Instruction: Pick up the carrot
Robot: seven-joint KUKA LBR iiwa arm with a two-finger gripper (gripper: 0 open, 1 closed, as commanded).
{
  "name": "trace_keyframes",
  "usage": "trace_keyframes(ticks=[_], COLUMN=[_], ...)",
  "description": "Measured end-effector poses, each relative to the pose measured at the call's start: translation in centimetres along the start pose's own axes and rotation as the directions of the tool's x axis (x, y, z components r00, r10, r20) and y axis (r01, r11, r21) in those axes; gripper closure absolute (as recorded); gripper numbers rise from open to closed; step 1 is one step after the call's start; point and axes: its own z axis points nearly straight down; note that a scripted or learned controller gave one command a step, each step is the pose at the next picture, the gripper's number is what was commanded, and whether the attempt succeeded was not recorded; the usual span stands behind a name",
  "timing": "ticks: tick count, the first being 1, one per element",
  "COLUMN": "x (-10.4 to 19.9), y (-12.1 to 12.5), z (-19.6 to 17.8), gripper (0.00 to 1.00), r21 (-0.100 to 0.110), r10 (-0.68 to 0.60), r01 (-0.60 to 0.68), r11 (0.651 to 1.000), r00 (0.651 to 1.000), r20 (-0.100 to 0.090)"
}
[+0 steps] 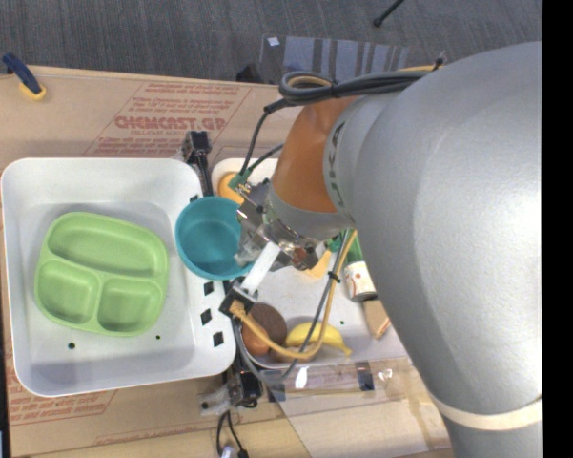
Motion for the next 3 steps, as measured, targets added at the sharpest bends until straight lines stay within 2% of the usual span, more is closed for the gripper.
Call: trace_keyframes(ticks=[1, 2, 3], x=[3.5, -3.6, -0.7], y=[-3.1, -2.6, 7.7], z=[-14.6, -11.8, -25.8], gripper=[1.00, 1.00, 1.00], r21=[0.003, 0.010, 0.001], r10=[-0.069, 0.009, 0.004], r01=[0.069, -0.010, -0.004], r11=[0.998, 1.000, 1.000], r00=[0.998, 1.000, 1.000], r20=[0.004, 0.015, 0.004])
